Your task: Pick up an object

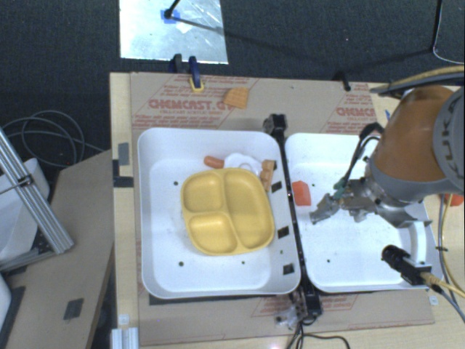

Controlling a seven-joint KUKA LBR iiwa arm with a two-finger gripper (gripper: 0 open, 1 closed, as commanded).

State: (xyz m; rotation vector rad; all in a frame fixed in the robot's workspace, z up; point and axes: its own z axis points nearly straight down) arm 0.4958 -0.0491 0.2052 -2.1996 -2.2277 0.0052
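Nothing is lifted yet: your gripper [320, 213] hovers low in the right bin [349, 271], just beside the orange block [300, 193] by the divider. You cannot tell whether the jaws are spread. Grasping and lifting remain.

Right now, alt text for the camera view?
The end effector hangs over the right bin, beside an orange block at its left wall. The left bin holds a yellow divided tray and small pieces.
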